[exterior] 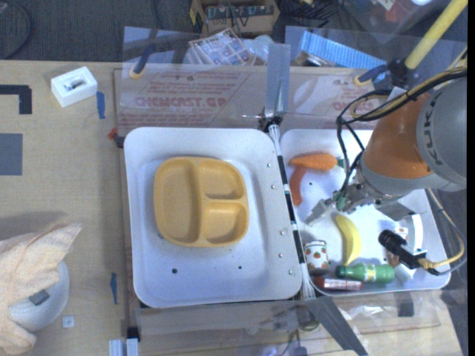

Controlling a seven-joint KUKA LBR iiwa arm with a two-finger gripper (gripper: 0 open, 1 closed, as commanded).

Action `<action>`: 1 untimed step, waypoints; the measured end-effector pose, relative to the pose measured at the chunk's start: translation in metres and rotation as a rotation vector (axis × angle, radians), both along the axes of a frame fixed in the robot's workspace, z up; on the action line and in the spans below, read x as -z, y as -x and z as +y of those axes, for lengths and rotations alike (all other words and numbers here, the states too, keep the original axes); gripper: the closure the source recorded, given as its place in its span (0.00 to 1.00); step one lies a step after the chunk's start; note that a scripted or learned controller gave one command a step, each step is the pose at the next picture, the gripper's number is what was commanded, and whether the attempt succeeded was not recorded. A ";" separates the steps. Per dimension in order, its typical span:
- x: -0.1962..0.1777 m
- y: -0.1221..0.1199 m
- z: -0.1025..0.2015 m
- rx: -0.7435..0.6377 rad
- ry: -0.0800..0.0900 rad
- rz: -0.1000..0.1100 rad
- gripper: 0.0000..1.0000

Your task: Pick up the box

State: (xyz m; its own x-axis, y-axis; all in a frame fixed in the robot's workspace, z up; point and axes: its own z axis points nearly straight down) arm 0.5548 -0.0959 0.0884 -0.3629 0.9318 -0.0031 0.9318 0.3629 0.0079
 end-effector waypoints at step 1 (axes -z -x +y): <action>0.000 -0.042 -0.009 0.095 0.001 0.000 0.00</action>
